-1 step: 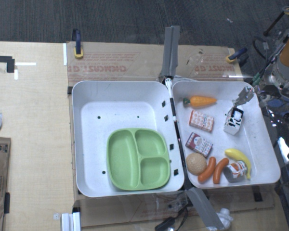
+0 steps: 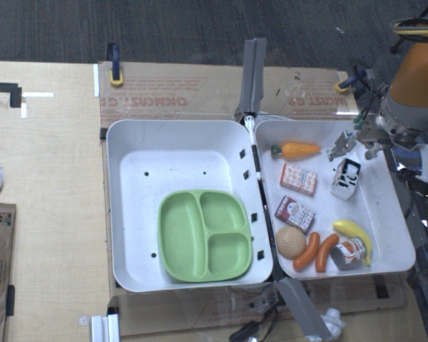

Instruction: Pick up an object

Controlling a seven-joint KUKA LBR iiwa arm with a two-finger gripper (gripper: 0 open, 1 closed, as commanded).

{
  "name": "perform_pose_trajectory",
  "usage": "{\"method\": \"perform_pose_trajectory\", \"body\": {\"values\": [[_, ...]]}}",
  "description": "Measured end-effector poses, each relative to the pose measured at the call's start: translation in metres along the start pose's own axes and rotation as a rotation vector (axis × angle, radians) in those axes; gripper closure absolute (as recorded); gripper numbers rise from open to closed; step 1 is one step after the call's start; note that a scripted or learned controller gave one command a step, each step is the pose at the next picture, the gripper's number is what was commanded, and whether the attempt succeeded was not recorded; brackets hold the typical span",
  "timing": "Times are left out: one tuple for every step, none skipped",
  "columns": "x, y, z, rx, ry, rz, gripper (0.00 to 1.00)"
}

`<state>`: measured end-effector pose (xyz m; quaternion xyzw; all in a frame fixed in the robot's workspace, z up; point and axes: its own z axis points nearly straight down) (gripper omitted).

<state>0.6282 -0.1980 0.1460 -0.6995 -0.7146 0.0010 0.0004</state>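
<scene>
Left bin (image 2: 128,191): just a green tray (image 2: 205,235), three compartments, nothing pickable in it. Right bin (image 2: 399,226) has all the candidates: carrot (image 2: 298,149) at the top, red-white box (image 2: 298,179) under it, second box (image 2: 294,213) lower, round brown ball (image 2: 290,242) at the bottom left, two sausages (image 2: 317,251) beside it, small can (image 2: 350,252) touching a banana (image 2: 355,235) at the bottom right. White carton (image 2: 346,178) stands tilted in the upper right part of the bin. Pincer (image 2: 340,148) hangs just above and left of the carton's top, arm (image 2: 410,84) coming in over the bin's right rim. Can't tell if the pincer is spread or closed, too small and cluttered there. Nothing visibly between its tips, so I'd call it no grasp yet. Step looks like approach or pre-grasp; the carton is the likely target, the carrot is the other near one. Next move needs a descent centred over the carton, tips straddling its narrow sides. It's tilted, so a glancing contact could tip it over rather than grip it.
</scene>
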Motion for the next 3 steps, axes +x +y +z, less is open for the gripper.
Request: {"method": "perform_pose_trajectory", "body": {"values": [[-0.016,-0.001,0.055,-0.002,0.010,-0.175,0.00],[-0.018,0.000,0.045,-0.004,0.003,-0.176,1.00],[-0.013,0.003,-0.038,-0.003,-0.001,0.047,1.00]]}}
